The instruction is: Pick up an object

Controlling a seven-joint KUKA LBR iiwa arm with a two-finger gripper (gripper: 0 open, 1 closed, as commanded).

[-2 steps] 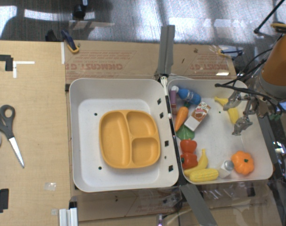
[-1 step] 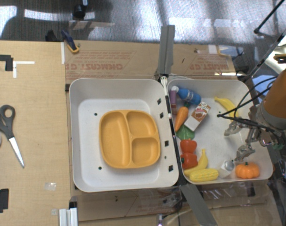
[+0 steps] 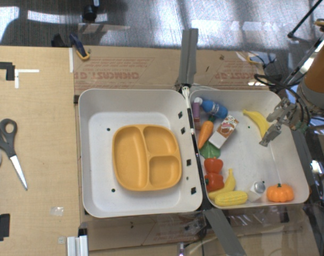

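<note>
Corn cob [image 3: 231, 198] lies clear; tool [image 3: 274, 126] fingers apart, arm cut off.

glossy plastic tray [image 3: 147, 157] – smooth white plastic bins [image 3: 92, 159] – matt cardboard [image 3: 124, 71] behind.

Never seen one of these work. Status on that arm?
Gripper open, holding nothing, at right bin's far edge. Banana nearest, just left of it. Nothing between them.
</note>
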